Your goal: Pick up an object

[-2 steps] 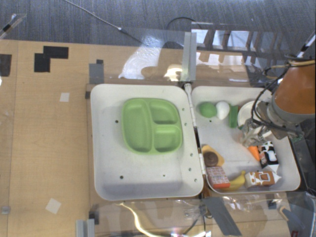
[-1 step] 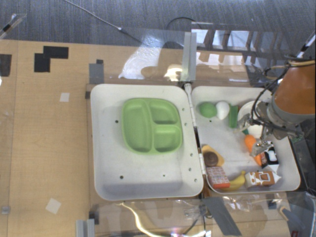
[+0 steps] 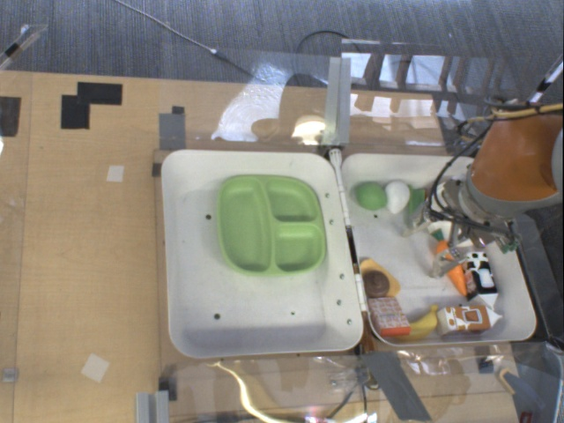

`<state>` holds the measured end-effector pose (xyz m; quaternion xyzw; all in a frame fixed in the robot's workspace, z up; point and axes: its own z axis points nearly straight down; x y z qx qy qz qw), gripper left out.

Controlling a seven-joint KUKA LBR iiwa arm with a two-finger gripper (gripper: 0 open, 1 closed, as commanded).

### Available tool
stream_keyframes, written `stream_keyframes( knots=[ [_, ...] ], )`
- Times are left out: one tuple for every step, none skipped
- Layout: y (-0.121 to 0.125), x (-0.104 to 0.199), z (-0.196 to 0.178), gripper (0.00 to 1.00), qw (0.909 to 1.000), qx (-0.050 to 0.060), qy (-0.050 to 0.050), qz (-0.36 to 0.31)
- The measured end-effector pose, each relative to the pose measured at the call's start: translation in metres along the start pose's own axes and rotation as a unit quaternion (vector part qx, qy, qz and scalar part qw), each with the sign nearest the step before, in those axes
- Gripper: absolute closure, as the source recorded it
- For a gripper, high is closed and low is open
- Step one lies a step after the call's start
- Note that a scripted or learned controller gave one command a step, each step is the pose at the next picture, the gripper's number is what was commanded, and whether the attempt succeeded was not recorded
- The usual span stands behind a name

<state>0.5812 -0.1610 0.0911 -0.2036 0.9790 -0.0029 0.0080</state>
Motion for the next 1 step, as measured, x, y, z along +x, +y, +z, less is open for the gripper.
stream_keyframes(
  knots=[
    [-0.0007,-0.0067,-0.0155,1.00,0.9999,0.004,-0.010,-0.001]
  ],
)
